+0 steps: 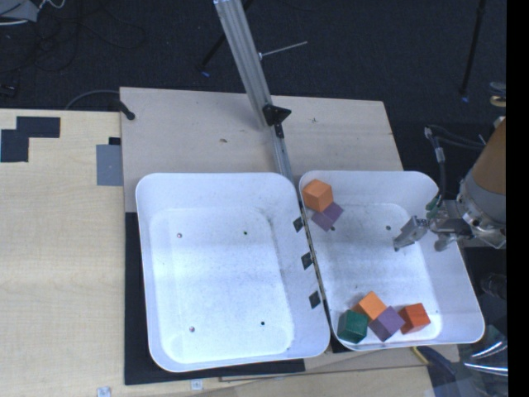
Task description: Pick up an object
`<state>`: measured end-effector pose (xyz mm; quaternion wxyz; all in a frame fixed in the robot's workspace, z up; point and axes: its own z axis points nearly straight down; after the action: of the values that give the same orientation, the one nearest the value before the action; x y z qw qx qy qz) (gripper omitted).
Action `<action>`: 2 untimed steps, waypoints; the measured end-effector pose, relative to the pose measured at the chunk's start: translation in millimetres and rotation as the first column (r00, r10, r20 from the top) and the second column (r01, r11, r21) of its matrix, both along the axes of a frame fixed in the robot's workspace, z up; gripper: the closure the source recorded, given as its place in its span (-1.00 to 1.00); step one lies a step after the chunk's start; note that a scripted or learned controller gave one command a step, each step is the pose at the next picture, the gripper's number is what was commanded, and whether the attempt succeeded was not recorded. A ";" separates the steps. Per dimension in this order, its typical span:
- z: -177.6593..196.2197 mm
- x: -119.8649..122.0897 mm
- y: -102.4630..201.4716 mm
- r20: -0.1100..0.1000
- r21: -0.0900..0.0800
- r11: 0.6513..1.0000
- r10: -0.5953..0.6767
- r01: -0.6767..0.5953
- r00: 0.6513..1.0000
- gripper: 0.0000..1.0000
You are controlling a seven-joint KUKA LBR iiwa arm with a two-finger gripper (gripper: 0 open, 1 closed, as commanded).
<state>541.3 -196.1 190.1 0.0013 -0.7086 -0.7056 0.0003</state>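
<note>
Near cluster: green block [353,326], small orange block [372,305], purple block [386,323] and red-orange block [414,318], packed touching at front edge of right bin [450,222].
Far pair: orange cube [317,195] leaning on a second purple block [328,215], tight against divider [304,238] btwn bins.
My claw: gripper [417,232] hangs over right bin's right half, apart from both groups; fingers [407,236] look spread a bit, nothing btwn them.
Left bin [216,267]: not my concern rn.
Risk: cluster blocks touch, so closing on one prob shoves its neighbours or pinches two. Far pair hugs the wall, a finger could hit the divider.
</note>
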 end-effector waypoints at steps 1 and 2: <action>66.5 58.7 61.7 0.010 -0.001 1.000 0.012 -0.012 1.000 -1.00; 72.2 55.2 58.2 -0.001 -0.002 1.000 0.012 -0.012 1.000 1.00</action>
<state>596.5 -138.0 262.3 0.0009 -0.7042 -0.7100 0.0012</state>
